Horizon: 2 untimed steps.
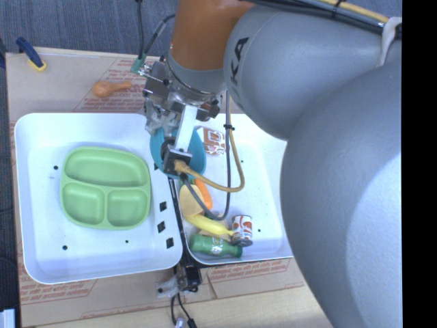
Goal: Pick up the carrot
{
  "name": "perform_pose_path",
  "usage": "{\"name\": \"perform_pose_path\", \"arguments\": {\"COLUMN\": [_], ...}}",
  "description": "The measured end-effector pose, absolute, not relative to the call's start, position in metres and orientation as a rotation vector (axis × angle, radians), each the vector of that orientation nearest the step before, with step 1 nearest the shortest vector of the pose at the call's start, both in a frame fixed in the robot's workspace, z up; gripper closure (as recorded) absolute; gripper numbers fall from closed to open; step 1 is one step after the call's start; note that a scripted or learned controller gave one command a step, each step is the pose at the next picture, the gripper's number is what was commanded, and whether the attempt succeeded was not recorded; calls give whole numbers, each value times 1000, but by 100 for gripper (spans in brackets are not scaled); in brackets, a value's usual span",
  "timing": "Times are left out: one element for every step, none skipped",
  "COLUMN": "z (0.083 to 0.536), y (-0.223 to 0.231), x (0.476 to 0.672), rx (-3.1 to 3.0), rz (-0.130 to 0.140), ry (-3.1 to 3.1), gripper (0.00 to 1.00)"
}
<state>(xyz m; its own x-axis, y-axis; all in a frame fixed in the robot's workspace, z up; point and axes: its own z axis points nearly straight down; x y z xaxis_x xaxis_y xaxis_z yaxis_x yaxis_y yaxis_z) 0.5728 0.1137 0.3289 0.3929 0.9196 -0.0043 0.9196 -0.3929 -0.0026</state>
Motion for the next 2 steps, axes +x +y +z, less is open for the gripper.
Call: {"name": "perform_pose_path", "arguments": {"z": [325, 278], "y": [118, 117], "x": [572, 602], "rx": [2621, 2880], "rz": [-15, -28], "ry": [1743, 1269], "gripper": [0, 0]}}
